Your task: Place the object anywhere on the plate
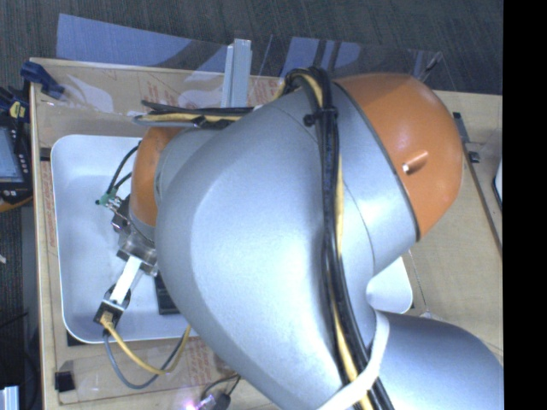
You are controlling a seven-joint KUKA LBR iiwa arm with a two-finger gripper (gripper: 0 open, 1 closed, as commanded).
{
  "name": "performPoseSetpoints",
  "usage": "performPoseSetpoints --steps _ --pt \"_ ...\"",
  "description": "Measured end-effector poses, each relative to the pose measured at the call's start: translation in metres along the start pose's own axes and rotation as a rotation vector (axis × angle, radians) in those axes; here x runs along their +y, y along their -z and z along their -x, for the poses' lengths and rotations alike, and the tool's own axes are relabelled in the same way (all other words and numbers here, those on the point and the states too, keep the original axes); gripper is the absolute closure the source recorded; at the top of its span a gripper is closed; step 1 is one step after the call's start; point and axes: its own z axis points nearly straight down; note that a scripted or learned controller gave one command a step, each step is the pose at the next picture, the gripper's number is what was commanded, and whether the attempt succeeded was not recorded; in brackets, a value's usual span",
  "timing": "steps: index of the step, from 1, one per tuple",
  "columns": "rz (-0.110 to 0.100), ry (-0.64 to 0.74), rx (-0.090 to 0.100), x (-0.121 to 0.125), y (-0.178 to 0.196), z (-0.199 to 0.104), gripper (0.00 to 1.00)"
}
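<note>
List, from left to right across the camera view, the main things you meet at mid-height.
Dark device at the edge → white bin → grey arm link → large orange joint cover.

Arm [282,254] covers most of left bin [75,246] & the bench [479,254] btwn bins. Free room: bare bin floor along left wall + upper-left corner.

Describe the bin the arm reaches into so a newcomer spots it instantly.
The huge grey arm covers the middle of the bench. Left of it lies the bin, shallow and white with rounded corners. Unlike its neighbour, a white sliver under the arm, its floor lies largely open.
</note>
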Motion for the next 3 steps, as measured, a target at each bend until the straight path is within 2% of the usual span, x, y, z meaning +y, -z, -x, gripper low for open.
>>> performPoseSetpoints --steps 1,2,3 --pt "0.003 0.325 0.003 0.011 0.147 0.005 1.00" --pt "0.000 0.454 0.001 0.061 0.094 0.021 1.00" --pt "0.000 0.027 0.001 0.071 0.100 0.051 1.00"
